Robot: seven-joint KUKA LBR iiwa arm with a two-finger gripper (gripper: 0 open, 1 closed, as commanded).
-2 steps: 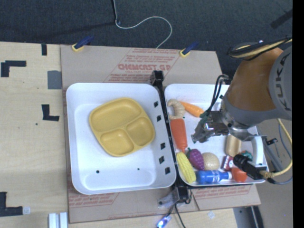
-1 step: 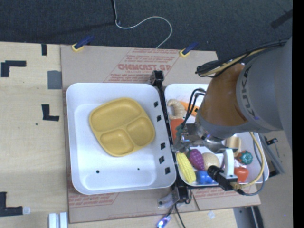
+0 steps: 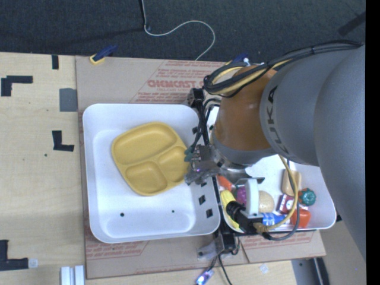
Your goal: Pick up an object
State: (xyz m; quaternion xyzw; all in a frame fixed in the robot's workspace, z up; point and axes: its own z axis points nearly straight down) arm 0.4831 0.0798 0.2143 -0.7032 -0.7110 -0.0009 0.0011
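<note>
Camera view has my arm (image 3: 279, 111) leaning in from the right, its bulk hiding most of the right bin (image 3: 320, 221). The gripper (image 3: 195, 166) sits low at the right edge of the yellow divided plate (image 3: 149, 157), which lies alone in the left bin (image 3: 119, 218). Honestly can't tell how the jaws stand, it's just a dark clump against the plate's rim from up here. Small stuff is piled in the right bin: a green ball (image 3: 307, 196), something orange (image 3: 301, 217), a few other bits I can't name. As I read it, the pick isn't done: the plate looks flat on the bin floor, nothing lifted. What's left is a real grab and a lift, assuming the plate is the target.
</note>
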